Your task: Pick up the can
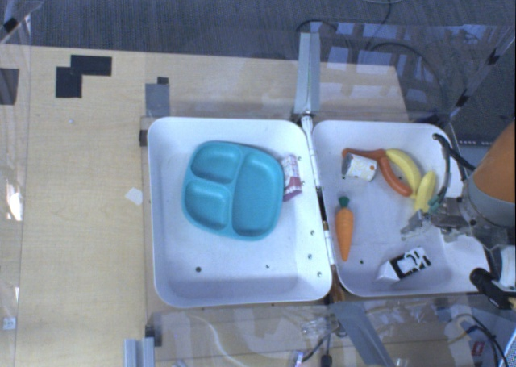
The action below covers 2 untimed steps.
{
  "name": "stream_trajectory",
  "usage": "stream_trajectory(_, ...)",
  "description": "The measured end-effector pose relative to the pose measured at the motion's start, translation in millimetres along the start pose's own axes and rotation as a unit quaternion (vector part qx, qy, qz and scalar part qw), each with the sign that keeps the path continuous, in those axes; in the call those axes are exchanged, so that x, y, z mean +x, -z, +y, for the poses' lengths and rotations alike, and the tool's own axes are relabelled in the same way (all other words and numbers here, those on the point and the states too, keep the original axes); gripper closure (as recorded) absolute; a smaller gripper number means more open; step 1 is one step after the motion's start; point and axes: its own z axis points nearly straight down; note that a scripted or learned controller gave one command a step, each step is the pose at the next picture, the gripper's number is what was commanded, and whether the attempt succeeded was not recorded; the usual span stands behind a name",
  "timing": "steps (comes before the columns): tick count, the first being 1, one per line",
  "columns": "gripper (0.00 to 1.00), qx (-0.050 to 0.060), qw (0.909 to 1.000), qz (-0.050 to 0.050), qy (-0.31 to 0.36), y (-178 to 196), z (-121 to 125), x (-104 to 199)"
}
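The small printed can (291,177), its label unreadable, lay at three o'clock of the blue divided plastic plate (234,189), while the pincer (421,223), its state untellable, hovered in the right white bin (367,275).

From my seat, the arm (496,168) is cut off by the right edge, so I see just a slice of its orange band and grey wrist. The gripper (423,224) is small and dark against the right bin (367,277), and I cannot tell how its fingers stand. The can (291,176) lies partly tucked behind the rim of the blue plate (234,189) in the left bin (234,289), and its label is too blurred to read. The small black and white carton (409,264) has markings I cannot make out either.
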Motion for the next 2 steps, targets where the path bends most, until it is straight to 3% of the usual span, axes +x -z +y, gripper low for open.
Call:
stream_trajectory(1, 0.0, -0.004, 0.9959, 0.0, -0.09, -33, 77, 19)
stream_trajectory(2, 0.0, 0.011, 0.9605, 0.0, -0.278, -37, 138, 26)
